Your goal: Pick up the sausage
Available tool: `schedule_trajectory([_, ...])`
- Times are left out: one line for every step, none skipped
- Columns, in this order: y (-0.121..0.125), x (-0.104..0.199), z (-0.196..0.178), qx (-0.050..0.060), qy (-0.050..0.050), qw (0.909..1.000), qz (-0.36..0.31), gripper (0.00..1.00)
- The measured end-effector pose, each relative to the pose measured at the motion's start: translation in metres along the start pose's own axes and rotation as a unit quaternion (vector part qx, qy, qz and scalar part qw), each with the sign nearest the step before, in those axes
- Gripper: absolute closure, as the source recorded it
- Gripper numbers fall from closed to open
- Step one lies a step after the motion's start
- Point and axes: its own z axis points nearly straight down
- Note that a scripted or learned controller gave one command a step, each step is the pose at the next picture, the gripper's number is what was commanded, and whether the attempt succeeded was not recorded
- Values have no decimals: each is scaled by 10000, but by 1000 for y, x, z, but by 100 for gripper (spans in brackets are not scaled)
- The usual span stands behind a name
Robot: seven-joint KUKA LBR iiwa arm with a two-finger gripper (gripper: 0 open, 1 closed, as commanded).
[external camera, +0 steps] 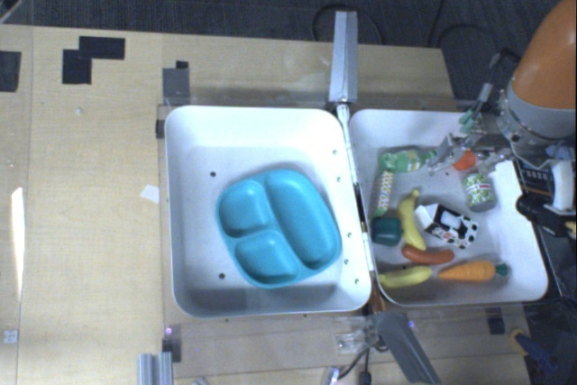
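Observation:
The sausage (pixel 426 254) is a short red-brown link lying flat in the right bin (pixel 532 279), near its front. It sits between a yellow banana (pixel 411 221) behind it and an orange carrot (pixel 467 271) at its front right. My gripper (pixel 464 153) hangs over the back half of the same bin, well behind the sausage and apart from it. The orange-banded arm comes in from the right edge. A small orange-red thing (pixel 463 162) shows right at the gripper's tip; I cannot make out what it is.
Crowded around the sausage are a second banana (pixel 404 277), a teal object (pixel 386 230), a black-and-white toy (pixel 448 225), a green can (pixel 478 190) and a green packet (pixel 403 160). The left bin (pixel 194 149) holds a blue divided tray (pixel 278 225).

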Motion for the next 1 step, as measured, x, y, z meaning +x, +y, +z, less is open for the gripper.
schedule_trajectory([1, 3, 145, -46, -5, 9998, 179, 0])
